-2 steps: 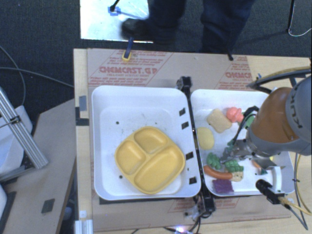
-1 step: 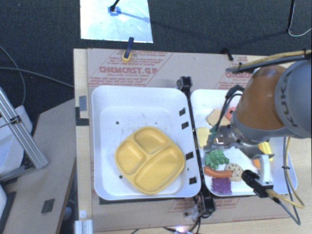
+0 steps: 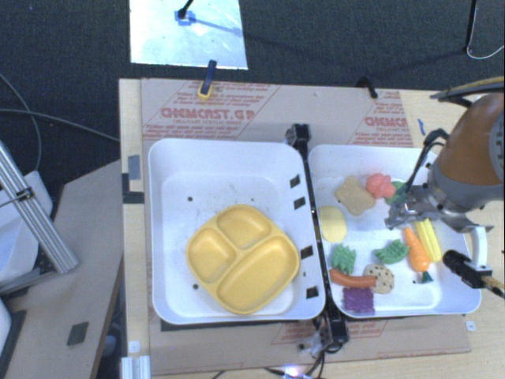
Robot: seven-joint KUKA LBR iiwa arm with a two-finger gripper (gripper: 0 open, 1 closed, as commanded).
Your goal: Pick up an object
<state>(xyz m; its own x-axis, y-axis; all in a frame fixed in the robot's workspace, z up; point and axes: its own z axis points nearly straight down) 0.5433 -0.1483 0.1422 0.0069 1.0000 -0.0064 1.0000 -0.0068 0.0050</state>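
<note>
Purple grapes toy (image 3: 359, 299) at the right bin's (image 3: 454, 300) front wall, cookie (image 3: 380, 277) and hot dog (image 3: 352, 277) just behind. Further back: green leafy bits (image 3: 343, 256), carrot (image 3: 416, 250) beside corn cob (image 3: 428, 241), toast (image 3: 354, 195), pink piece (image 3: 379, 185). Gripper (image 3: 404, 214) low over the carrot's top end, can't tell open or closed. Yellow divided plate (image 3: 242, 257) sitting in the left bin (image 3: 170, 212).

A robotics lab: bench (image 3: 260, 105) with white bins (image 3: 229, 152) and cables (image 3: 47, 117).
</note>
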